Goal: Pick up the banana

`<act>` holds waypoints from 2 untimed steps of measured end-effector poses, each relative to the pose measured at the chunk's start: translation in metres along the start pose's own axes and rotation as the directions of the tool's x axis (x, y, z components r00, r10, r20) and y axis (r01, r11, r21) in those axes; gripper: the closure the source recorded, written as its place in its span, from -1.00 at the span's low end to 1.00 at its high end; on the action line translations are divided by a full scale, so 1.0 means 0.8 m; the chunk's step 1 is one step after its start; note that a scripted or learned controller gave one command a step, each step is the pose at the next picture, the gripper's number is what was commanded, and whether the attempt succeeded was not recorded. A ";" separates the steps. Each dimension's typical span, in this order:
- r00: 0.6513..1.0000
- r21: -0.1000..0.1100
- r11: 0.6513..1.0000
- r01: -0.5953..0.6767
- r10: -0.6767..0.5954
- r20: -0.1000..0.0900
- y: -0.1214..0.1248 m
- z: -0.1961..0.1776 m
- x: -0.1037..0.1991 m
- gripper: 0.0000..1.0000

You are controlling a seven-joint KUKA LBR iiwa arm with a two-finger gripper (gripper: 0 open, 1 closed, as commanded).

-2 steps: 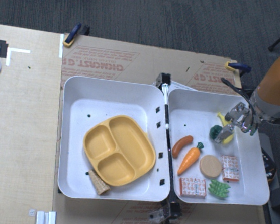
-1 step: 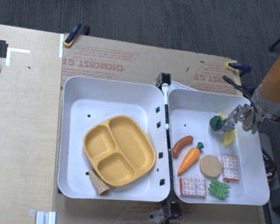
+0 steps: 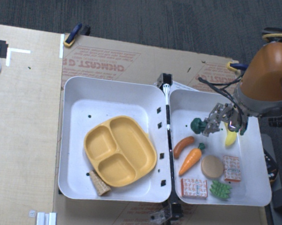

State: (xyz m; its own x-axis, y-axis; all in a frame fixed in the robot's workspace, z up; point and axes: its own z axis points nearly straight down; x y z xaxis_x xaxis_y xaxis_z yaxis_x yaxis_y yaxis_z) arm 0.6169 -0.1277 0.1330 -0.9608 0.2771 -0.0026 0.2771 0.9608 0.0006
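The gripper (image 3: 225, 121) hangs over the upper part of the right bin (image 3: 258, 192), below the arm's orange band (image 3: 269, 69). Its metal fingers point down and to the left in the camera view. The finger spread cannot be determined: the linkage is small and partly masked by cables, so whether the fingers are released or clenched is not readable.

The banana (image 3: 230, 138) lies in the right bin directly under the gripper's right side. Its upper end is overlapped by the gripper body. No part of it is visibly between the fingers, so a grasp cannot be confirmed.

Other contents of the right bin:
- a dark green vegetable (image 3: 197, 125), just left of the gripper;
- a sausage (image 3: 183, 145) and a carrot (image 3: 190, 160), side by side near the bin's left wall;
- a tan round disc (image 3: 212, 167);
- two small printed boxes (image 3: 194, 188), (image 3: 232, 168);
- a light green bumpy item (image 3: 220, 189).

The left bin (image 3: 71, 136) holds a yellow divided plate (image 3: 120, 150), with a brown block (image 3: 99, 183) touching its lower edge.
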 end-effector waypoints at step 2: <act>0.998 0.000 0.998 0.062 -0.062 0.000 -0.070 0.050 -0.003 -1.00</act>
State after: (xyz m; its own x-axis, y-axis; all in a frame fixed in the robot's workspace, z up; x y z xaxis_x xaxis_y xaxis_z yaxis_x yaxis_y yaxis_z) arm 0.6040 -0.1819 0.0929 -0.9762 0.2167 -0.0023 0.2167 0.9762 0.0003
